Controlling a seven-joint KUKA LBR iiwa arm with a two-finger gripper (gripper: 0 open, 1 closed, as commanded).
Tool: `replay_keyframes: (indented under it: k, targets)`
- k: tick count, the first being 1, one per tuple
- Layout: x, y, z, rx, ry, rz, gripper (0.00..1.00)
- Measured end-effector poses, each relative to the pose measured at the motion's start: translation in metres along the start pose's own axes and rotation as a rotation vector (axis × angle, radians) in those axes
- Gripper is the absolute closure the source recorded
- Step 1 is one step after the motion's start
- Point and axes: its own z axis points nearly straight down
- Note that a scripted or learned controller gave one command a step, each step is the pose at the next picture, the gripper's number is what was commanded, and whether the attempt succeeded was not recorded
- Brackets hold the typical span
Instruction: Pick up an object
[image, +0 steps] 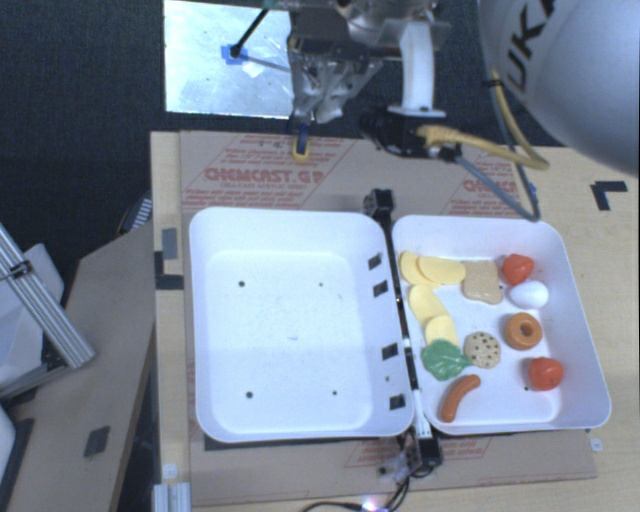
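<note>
The right bin (580, 330) holds several toy foods. Among them are yellow slices (430, 268), a beige toast piece (482, 283), a red tomato (517, 268), a white egg (529, 294), a brown donut (522, 330), a cookie (482, 348), a green leaf (442, 358), an orange sausage (458, 397) and a second red piece (545, 373). My gripper (314, 112) hangs high at the top of the view, beyond the far edge of the left bin (205, 300) and well away from the foods. Nothing shows in its grasp.
A black hinge strip (392, 320) runs between the two bins. A small yellow piece (300, 150) lies on the cardboard sheet (260, 170) under the gripper. Cables (480, 150) trail from the wrist over the right bin's far edge. A metal frame (40, 310) stands at the left.
</note>
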Motion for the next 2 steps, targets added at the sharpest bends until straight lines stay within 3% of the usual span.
replay_keyframes:
  k: [1,2]
  targets:
    - [-0.002,-0.029,-0.002,0.009,-0.006,0.004,1.00]
    - [-0.001,-0.110,-0.003,0.010,-0.004,0.002,1.00]
